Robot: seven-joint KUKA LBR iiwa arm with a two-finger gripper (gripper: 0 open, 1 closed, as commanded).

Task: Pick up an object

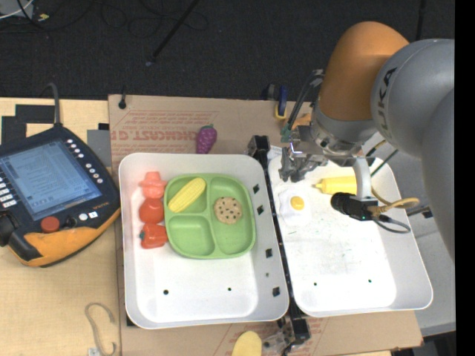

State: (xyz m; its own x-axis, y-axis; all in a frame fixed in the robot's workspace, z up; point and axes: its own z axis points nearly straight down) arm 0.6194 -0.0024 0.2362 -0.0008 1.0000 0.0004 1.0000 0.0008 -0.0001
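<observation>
The far right corner of the right bin [415,291] is being covered by the arm [404,95]. The gripper [293,170] is being seen too dimly for its fingers to be told apart. A yellow thing [247,343] is being cut off at the frame's bottom edge.

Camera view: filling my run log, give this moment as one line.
hand over right bin, far-left corner | holds nothing seen | egg just below | green tray in left bin

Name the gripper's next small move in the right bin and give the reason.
Probably a short drop straight down and slightly toward the fried egg: the gripper hangs just above and behind it in the right bin, with nothing between its fingers.
</observation>
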